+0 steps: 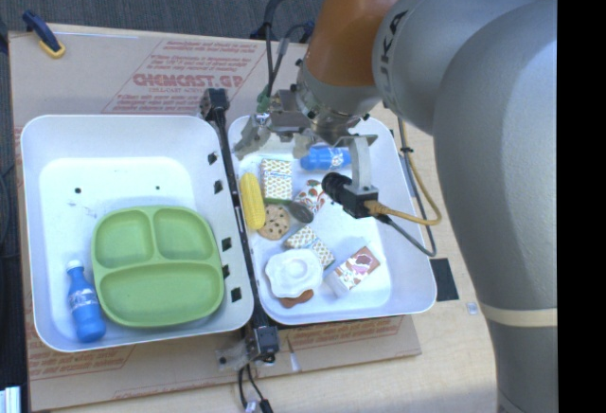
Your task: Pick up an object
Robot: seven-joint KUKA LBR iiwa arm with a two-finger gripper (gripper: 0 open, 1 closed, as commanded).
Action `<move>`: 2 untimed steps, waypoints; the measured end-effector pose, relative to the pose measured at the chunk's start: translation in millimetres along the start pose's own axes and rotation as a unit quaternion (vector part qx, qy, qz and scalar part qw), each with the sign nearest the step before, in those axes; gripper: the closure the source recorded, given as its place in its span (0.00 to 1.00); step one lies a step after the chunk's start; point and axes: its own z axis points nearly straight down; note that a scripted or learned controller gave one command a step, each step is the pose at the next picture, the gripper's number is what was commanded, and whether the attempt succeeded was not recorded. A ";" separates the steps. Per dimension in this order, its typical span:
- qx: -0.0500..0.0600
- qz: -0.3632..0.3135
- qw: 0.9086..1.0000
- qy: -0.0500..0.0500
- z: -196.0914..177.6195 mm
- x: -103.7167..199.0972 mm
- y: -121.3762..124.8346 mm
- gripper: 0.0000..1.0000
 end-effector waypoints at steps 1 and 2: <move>-0.002 0.002 1.000 0.000 -30.4 -53.0 50.8 0.00; -0.001 -0.001 1.000 0.001 -40.5 -52.1 51.0 1.00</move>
